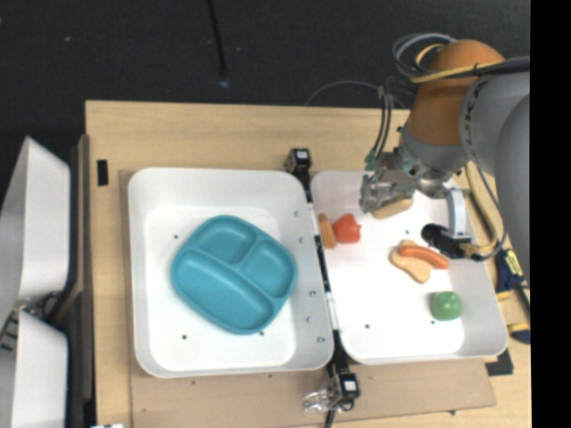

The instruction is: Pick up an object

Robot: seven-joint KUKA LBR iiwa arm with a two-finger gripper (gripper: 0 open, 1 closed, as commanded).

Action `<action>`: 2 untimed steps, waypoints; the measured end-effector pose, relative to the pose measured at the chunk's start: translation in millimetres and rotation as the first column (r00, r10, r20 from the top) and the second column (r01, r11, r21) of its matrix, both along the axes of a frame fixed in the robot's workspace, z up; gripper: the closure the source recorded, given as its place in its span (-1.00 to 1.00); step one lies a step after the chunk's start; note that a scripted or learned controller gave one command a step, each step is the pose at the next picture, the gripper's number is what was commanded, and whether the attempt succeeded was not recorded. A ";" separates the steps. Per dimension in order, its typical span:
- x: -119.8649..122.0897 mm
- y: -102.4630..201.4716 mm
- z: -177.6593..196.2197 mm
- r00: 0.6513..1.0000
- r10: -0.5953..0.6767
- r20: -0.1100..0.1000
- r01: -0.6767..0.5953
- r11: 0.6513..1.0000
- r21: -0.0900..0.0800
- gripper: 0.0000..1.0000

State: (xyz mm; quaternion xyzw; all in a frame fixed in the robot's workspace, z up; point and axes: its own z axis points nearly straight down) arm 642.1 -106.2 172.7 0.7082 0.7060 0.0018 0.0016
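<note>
1. End effector (382, 194) sits low over the far part of the right bin (393, 339), near the bin's back wall. Open or closed: cannot tell, since the wrist body blocks the view from above.
2. Tan, flattish object (399, 208) lies directly beneath the end effector, partly covered by it. Only its near edge shows. Contact or grip cannot be made out, and the kind of item is unclear.
3. Red toy vegetable (347, 230) lies by the right bin's left wall, with a small orange piece (326, 232) just beside it against the wall. The orange piece is too small to identify.
4. Toy hot dog (417, 261) lies mid-bin, apart from the end effector.
5. Green rounded toy (445, 305) lies toward the near right corner. Detail is blurred.
6. Left bin (161, 350) holds a teal divided plate (234, 273), lying flat and turned at an angle.
7. Arm (442, 105), with its orange band, reaches in from the right. Its upper part is cut off at the frame edge.
8. Both bins rest on the wooden table (107, 283).
</note>
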 end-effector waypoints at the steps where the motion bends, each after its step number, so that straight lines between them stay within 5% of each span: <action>1: 8.0 -2.7 46.6 1.000 0.006 0.002 -0.006 1.000 -0.001 1.00; 2: 9.1 -3.7 75.0 1.000 0.006 0.000 -0.006 1.000 0.000 1.00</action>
